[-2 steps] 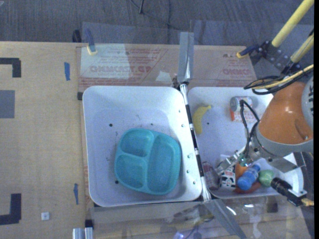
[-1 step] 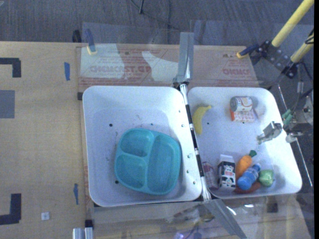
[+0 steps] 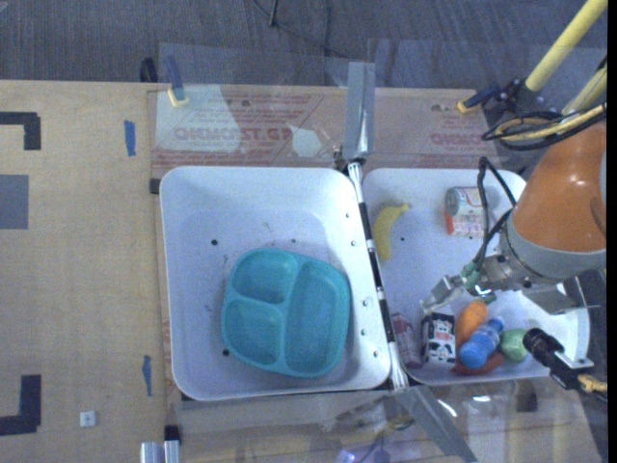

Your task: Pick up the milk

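Our gripper (image 3: 461,285) hangs just above the milk (image 3: 440,339); how far open it is, we cannot tell. The carrot (image 3: 471,318) and bottle (image 3: 479,344) crowd the carton, so we could snag them instead.

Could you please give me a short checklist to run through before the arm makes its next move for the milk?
1. Milk located: ok. The milk carton stands at the near left of the right bin.
2. Tool over the target: not ok. The tool sits up and to the right of the carton, apart from it.
3. Room around the carton: not ok. The carrot and blue bottle crowd its right side, and the bin wall is close on its left.
4. Tool opening: cannot tell.
5. Other items out of the path: ok. The banana and can lie at the far end.
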Action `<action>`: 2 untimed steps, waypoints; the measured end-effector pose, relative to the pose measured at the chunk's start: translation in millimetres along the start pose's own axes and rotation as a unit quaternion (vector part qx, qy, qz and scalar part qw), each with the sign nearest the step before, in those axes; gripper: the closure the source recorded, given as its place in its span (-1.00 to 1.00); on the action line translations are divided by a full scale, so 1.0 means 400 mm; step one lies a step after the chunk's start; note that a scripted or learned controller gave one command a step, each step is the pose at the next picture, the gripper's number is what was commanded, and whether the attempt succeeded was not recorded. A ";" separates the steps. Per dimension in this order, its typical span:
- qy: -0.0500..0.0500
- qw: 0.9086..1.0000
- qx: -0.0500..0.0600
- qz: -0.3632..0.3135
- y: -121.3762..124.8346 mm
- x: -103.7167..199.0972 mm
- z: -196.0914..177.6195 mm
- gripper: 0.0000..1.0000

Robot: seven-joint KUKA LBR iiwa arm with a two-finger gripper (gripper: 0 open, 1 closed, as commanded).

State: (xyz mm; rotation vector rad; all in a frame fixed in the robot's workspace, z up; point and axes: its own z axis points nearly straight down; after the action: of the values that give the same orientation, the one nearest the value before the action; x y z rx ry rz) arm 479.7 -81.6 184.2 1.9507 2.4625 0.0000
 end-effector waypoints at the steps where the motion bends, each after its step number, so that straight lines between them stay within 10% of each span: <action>1: -0.001 0.999 -0.006 0.052 -0.004 -0.055 0.238 -1.00; 2: -0.003 0.999 -0.007 0.054 -0.004 -0.062 0.214 1.00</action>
State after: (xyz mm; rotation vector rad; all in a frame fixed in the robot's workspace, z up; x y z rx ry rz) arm 483.6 -106.3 98.5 2.0710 2.3433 0.0112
